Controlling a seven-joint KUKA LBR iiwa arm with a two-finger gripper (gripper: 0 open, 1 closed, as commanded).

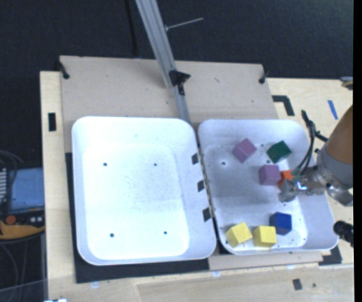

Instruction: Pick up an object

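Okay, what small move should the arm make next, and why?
Probably shift the gripper slightly toward the purple block and lower. It sits at the right bin's right side, beside that block and a small orange piece, with nothing seen between its fingers.

Six small blocks (269, 174) lie scattered in the right bin (231, 194).

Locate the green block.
The green block lies in the right bin, near its far right corner, right of a purple block and above another purple block.
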